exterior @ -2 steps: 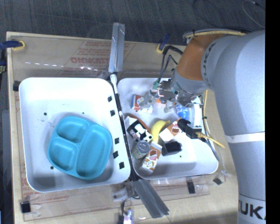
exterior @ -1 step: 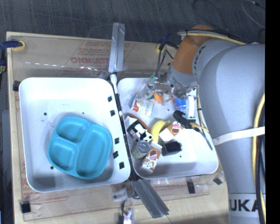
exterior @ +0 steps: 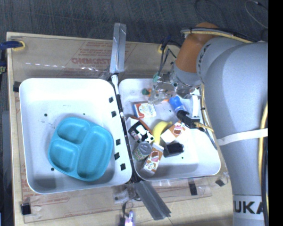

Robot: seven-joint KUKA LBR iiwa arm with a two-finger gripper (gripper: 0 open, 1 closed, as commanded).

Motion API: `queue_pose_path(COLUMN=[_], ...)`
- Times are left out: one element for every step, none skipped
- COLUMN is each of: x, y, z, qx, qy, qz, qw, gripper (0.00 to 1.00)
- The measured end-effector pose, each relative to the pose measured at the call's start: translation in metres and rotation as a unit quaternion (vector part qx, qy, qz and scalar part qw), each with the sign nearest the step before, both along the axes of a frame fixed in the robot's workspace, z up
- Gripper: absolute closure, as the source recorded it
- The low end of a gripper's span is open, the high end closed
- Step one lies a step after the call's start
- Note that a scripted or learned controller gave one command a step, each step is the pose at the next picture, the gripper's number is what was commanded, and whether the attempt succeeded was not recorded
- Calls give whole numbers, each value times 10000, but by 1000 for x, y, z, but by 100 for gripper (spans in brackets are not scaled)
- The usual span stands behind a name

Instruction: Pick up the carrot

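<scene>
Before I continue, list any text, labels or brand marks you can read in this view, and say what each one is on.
"UKA" in white letters on the grey arm base, cut off at the left.
Red print on the bench board behind the bins: blurred, not readable.
Small cartons in the right bin, such as the carton with a white label: print too small to read.

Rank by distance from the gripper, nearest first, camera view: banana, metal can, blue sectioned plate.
Measured from the gripper at the back of the right bin:
1. Banana, mid right bin, just in front of the gripper.
2. Metal can, front of the right bin by the divider.
3. Blue sectioned plate, left bin, clearly farthest.
</scene>
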State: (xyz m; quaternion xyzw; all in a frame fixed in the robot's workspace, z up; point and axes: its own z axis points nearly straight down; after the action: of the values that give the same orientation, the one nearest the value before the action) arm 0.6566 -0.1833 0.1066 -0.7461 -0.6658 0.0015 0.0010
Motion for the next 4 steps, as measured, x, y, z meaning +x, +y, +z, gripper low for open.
queue_pose_path(x=[-71, -47, -47, -50], y=[86, 100, 100, 41], z=[-8, 85, 85, 78], qx=[11, 6, 6, 2], qy=[-2, -7, -5, -11], qz=[1298, 1203, 1201, 1590], qw=[9915, 9927, 9928, 9873], gripper=[100, 100, 0, 0])
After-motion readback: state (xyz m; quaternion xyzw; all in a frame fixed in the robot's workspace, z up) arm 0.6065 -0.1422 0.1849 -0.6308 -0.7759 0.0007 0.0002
